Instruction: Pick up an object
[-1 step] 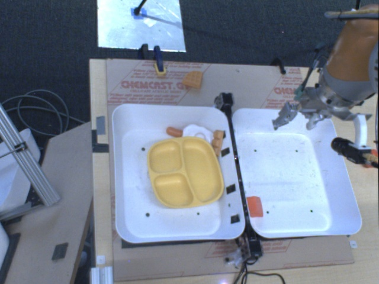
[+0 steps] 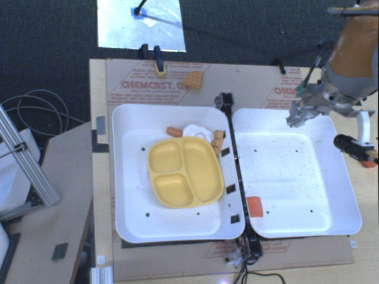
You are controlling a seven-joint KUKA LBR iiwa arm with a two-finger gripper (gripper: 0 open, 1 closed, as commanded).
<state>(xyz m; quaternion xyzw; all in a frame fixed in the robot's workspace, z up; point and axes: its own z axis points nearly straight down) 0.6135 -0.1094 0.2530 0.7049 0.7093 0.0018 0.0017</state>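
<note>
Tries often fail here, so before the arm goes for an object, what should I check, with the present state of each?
1. End effector over right bin, back edge: ok.
2. Nothing seen held: ok.
3. Orange block lies free at right bin's front left: ok.
4. Yellow divided tray crowds left bin; small pieces behind it: not ok.
5. Waffle piece sits outside bins: not ok.

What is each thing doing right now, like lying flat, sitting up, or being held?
Yellow tray: right side up in the left bin, compartments bare.
Hot dog: lying just behind the tray.
Orange block: flat in the right bin, near its front left corner.
Waffle: flat on the board behind the bins.
Claw: above the right bin's back edge, holding nothing.
</note>
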